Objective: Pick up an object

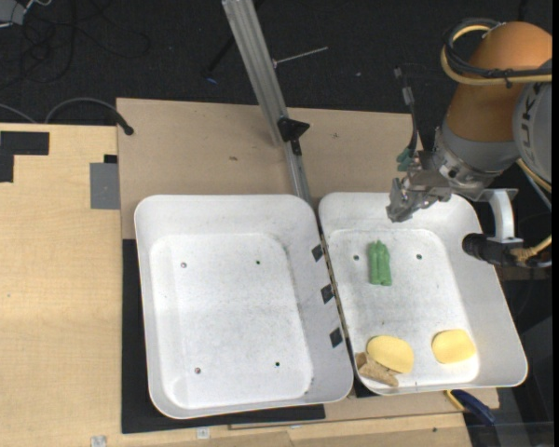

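Green object (380, 264) in right bin (484, 287), below fingers (400, 209) (grip state unclear), apart

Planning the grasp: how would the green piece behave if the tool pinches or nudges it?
The green piece looks slim, elongated and lies flat, so tipping seems unlikely. Nudged sideways, it might roll or slide across the smooth white bin. Its small size suggests it is light.
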`<state>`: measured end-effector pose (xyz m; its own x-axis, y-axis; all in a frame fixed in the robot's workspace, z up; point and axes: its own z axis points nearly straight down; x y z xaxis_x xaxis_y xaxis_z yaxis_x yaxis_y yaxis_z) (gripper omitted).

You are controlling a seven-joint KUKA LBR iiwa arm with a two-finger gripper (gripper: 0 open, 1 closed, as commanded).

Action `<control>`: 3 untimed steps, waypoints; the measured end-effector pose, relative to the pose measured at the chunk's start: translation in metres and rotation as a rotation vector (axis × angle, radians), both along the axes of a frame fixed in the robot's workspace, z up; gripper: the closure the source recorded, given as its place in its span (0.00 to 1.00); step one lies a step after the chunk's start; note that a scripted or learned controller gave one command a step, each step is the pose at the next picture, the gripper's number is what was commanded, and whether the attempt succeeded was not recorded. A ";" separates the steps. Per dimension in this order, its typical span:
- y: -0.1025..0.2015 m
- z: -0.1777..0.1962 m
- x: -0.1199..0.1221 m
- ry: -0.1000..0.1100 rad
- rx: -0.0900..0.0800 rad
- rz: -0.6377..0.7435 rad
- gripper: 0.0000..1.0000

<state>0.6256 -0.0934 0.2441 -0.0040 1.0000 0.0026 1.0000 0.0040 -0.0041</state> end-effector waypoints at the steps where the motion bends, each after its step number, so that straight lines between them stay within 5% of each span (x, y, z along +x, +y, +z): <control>1: 0.061 -0.011 0.005 0.001 0.000 0.001 1.00; 3: 0.171 -0.021 0.017 -0.001 -0.001 0.001 1.00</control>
